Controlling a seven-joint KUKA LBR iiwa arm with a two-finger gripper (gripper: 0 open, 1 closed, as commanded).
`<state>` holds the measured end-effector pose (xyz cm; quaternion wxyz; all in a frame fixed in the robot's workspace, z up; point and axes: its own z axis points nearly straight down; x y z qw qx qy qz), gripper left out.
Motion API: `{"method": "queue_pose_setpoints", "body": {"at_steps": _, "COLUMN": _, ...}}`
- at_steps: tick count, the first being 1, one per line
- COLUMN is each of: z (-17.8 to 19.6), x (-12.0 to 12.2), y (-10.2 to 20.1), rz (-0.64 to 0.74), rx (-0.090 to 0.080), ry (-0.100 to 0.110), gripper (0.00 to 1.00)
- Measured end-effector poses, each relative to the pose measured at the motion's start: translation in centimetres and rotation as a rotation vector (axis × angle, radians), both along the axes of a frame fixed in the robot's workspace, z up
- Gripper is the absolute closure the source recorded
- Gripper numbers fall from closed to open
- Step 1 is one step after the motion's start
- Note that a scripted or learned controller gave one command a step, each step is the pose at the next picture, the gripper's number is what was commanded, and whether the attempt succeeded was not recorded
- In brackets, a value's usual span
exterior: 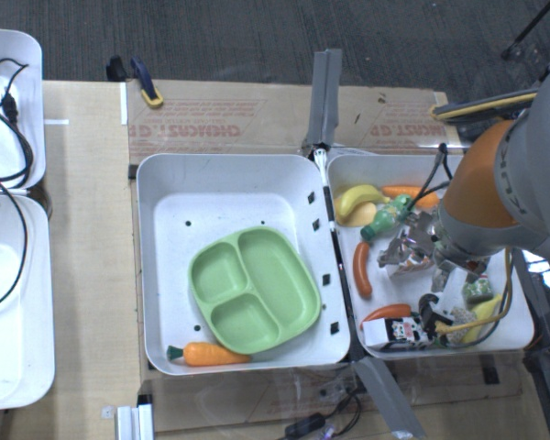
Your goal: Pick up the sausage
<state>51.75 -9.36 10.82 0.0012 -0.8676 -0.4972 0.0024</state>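
Note:
The sausage [362, 270], a short orange-red link, lies lengthwise near the left wall of the right bin [341, 246]. My gripper [409, 253] hangs over the middle of that bin, a short way to the sausage's right and apart from it. Nothing of the sausage is under or inside the gripper. The grey arm with its orange band [477, 195] reaches in from the right and covers the bin's right part.
Around the gripper lie a yellow banana [356, 200], a green bottle [385, 219], an orange piece [401, 191], a red piece [385, 313] and a small white box [394, 332]. The left bin [165, 246] holds a green divided plate [253, 291] and a carrot [211, 354].

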Motion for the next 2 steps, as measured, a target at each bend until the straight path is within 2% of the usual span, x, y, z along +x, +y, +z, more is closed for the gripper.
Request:
{"method": "queue_pose_setpoints", "body": {"at_steps": 1, "z": -1.7, "x": -3.9, "y": -1.0, "rz": -0.236, "rx": 0.0, "ry": -0.001, "gripper": 0.0}}
{"method": "queue_pose_setpoints", "body": {"at_steps": 2, "z": -1.7, "x": -4.0, "y": 0.1, "rz": -0.52, "rx": -0.001, "ry": -0.004, "gripper": 0.0}}
